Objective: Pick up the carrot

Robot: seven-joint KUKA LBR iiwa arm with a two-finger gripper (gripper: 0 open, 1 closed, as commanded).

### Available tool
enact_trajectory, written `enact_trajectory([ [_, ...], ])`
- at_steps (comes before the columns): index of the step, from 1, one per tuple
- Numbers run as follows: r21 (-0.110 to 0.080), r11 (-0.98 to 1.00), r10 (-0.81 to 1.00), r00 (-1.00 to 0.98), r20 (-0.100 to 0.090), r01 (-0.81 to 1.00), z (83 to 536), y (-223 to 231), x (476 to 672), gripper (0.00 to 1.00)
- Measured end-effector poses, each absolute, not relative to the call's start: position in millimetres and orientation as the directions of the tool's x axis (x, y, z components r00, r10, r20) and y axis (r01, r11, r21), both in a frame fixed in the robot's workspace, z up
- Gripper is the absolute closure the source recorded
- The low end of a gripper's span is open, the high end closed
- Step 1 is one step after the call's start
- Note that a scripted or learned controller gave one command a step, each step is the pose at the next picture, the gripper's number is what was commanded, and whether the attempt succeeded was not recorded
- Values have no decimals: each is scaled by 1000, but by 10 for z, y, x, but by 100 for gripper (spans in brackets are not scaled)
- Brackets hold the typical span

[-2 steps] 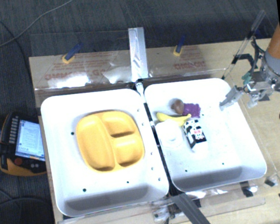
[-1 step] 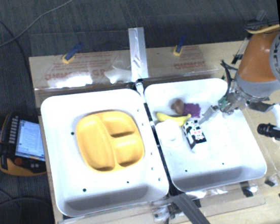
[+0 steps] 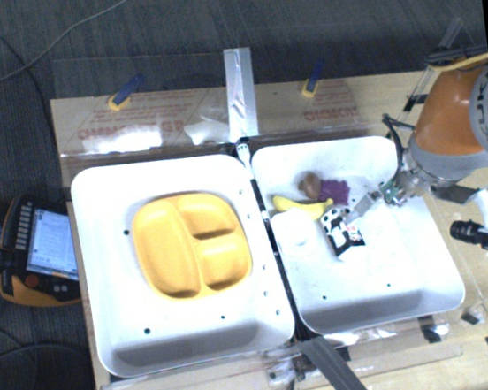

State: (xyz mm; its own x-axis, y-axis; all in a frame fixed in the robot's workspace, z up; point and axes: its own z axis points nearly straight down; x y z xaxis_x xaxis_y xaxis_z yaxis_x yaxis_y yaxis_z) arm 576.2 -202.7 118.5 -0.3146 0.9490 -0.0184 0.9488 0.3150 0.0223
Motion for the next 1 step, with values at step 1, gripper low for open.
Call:
enact_trajectory([
  [1, 8, 238, 971, -238, -5, 971, 892, -1896, 6165, 0],
])
